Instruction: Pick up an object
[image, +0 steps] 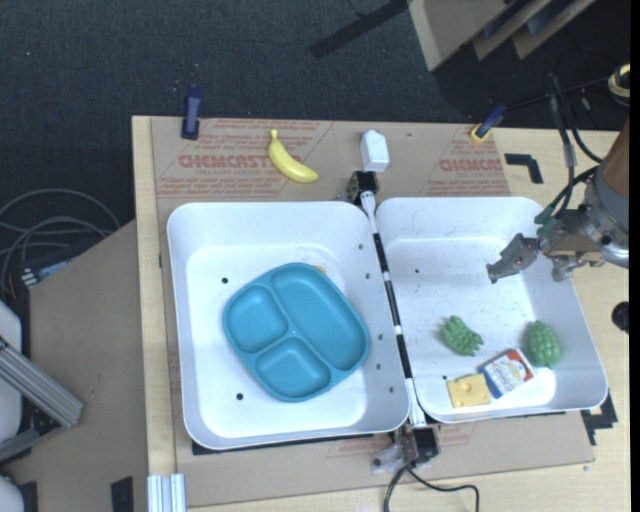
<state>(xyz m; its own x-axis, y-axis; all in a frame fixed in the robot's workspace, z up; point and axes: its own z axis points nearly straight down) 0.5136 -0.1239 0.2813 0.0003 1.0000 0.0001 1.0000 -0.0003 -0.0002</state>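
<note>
Down at the near edge of the right-hand shallow white bin (432, 222), here's the cluster: a small yellow block (466, 391) lying flat, and touching its right side a little blue-and-white packet with a red patch (506, 372), its long axis slanting up to the right. Just beyond them, a bumpy green toy like a bunch of grapes (461, 336) sits alone on bare floor, and off to its right a second knobbly green piece (544, 343) rests close to the bin's right wall.

Now the relation that matters: the two-finger gripper (508, 260) hangs over the middle-right of this same bin, farther back than all four objects, with nothing between its fingers. Whether the jaws are apart or together, I cannot tell from this slant; the dark tip is too blurred. Every candidate lies nearer the camera than the tip. The grape-like piece is below and a touch left, and looks the easiest target, since it stands apart from its neighbours. The block and packet touch, so a grab there risks nudging one off the other.

Over in the left-hand shallow white bin (200, 240), a blue three-compartment plastic plate (294, 331) lies flat, well apart from the arm.

Farthest back, on the cardboard bench top (240, 165) behind the bins, a yellow toy banana (289, 161) rests, out of play.
</note>
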